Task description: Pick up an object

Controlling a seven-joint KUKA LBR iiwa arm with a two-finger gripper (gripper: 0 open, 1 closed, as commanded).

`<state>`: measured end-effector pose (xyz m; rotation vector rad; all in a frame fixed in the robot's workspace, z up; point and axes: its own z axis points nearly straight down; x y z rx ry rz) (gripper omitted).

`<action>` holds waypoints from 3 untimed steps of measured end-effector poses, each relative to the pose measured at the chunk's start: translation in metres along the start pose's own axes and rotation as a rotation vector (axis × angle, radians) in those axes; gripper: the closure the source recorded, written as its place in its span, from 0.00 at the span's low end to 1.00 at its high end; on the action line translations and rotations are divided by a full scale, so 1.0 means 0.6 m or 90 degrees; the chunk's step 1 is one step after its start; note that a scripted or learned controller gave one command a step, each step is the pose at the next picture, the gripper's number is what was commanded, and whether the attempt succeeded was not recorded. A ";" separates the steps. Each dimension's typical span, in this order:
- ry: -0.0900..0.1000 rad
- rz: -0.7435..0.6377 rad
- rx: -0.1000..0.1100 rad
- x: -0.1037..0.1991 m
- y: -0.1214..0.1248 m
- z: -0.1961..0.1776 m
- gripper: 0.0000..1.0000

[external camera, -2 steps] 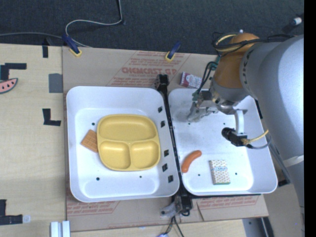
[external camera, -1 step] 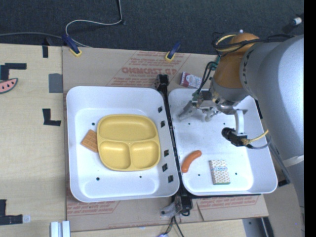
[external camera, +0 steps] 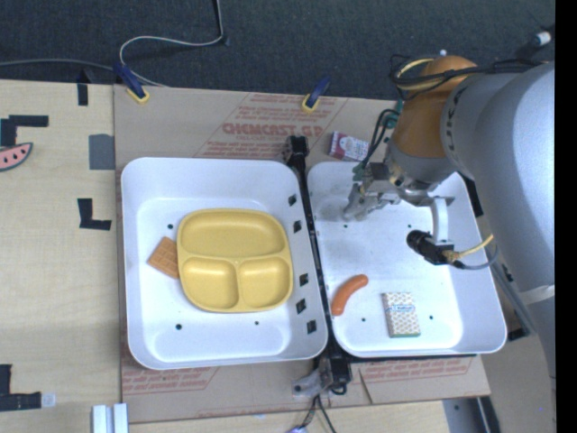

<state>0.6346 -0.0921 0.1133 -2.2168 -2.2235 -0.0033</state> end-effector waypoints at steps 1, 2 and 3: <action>0.000 0.000 0.000 0.000 0.000 0.000 0.00; -0.002 0.001 -0.001 -0.009 -0.020 0.046 0.00; -0.003 0.001 -0.002 -0.009 -0.019 0.030 1.00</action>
